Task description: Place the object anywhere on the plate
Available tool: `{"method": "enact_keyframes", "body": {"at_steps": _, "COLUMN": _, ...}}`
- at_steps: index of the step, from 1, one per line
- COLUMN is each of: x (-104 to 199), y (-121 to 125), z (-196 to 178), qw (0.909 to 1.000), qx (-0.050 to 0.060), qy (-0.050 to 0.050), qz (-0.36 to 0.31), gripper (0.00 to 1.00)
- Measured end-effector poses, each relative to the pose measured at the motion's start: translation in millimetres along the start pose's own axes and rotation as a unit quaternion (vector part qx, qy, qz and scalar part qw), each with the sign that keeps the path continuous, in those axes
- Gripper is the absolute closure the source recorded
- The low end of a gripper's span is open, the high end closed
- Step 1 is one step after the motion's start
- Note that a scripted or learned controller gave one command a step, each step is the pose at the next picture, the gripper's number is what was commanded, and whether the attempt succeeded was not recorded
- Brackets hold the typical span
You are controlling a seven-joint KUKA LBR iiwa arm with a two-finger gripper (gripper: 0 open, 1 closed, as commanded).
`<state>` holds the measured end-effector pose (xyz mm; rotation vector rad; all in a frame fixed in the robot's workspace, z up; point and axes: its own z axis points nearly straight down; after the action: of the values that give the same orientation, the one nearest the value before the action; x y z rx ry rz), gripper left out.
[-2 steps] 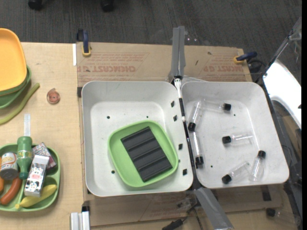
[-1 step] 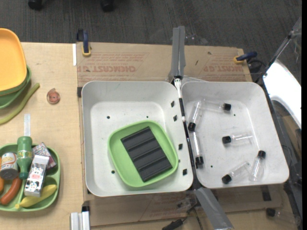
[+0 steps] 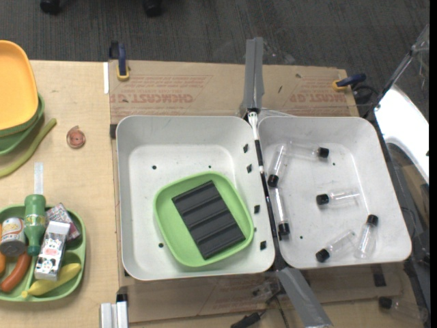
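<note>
Six clear plastic vials point(image 3: 337, 199) with black caps, square green plate point(image 3: 164, 214), ribbed black block point(image 3: 207, 219), hand's state untellable

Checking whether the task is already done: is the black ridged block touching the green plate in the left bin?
Touching. The camera view shows the black ridged block lying flat inside the green plate, resting on its floor.

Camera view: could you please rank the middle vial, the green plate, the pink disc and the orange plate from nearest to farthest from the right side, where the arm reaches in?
1. Middle vial, in the right bin, nearest that side.
2. Green plate, in the left bin.
3. Pink disc, on the bench left of the bins.
4. Orange plate, at the far left edge.
</note>
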<state>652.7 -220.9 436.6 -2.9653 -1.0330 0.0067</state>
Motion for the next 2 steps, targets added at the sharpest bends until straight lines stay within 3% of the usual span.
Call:
{"method": "enact_keyframes", "body": {"at_steps": 1, "x": 4, "y": -4, "z": -3, "qw": 0.9995, "qx": 0.000, "qy": 0.000, "qz": -0.031, "gripper": 0.00}}
{"method": "enact_keyframes", "body": {"at_steps": 2, "x": 7, "y": -7, "z": 17, "qw": 0.9968, "qx": 0.000, "qy": 0.000, "qz": -0.081, "gripper": 0.00}}
